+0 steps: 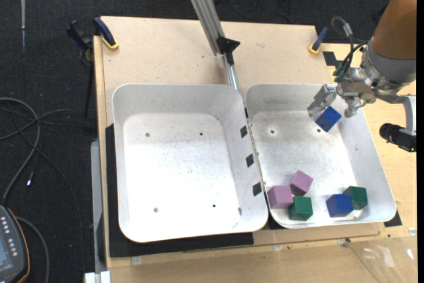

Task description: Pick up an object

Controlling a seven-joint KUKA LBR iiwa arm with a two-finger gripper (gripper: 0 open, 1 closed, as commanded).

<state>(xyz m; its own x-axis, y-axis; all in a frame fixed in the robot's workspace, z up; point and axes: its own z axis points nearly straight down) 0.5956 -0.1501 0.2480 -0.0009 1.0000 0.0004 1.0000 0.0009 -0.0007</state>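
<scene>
My gripper [335, 107] hangs over the far part of the right bin [285, 95], reaching in from the right. Its two fingers are shut on a blue cube [328, 119], which sits tilted between them, lifted off the bin floor. Near the front of the same bin lie two purple cubes [301, 180] [280, 195], two green cubes [301, 207] [358, 196] and a second blue cube [339, 205].
The left bin [122, 142] stands beside the right one, their rims touching in the middle. A slanted metal pole [202, 3] ends at the bins' far junction. Clamps [106, 33] [319, 41] grip the bench's far corners.
</scene>
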